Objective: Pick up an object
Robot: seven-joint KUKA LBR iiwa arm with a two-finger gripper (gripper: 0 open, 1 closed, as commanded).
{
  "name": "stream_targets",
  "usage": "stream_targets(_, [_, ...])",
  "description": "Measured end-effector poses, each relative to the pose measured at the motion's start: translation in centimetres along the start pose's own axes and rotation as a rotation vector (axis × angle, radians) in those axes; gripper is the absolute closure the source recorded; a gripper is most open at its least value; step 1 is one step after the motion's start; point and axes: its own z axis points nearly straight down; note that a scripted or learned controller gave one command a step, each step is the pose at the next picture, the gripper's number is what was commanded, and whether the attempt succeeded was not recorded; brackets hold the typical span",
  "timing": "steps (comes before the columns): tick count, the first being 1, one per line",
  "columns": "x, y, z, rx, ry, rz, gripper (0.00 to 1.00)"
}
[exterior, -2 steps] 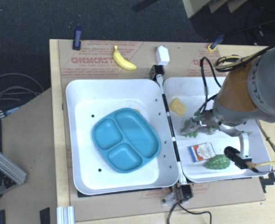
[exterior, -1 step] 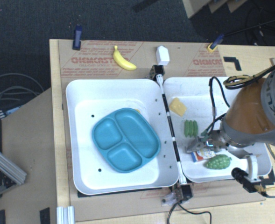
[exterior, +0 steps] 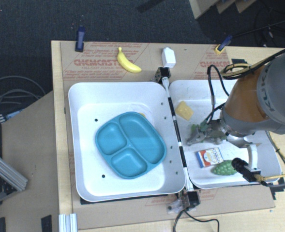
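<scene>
Gripper low, maybe touching one green object.

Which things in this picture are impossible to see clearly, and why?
- Gripper, camera view: too small and dark to read the jaws.
- Dark green thing under it: partly covered, kind unclear.
- Right bin: far side hidden by the arm.
- Small card: print too small.

The cardboard-topped bench bears two white bins side by side and a banana.
</scene>
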Motion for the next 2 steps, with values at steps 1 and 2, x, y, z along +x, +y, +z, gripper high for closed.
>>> stream_targets(1, [-0.7,-4.8,0.0,0.004,0.001,0.002,0.00])
stream_targets(2, [-0.3,5.1,-0.5,0.000,0.000,0.000,0.00])
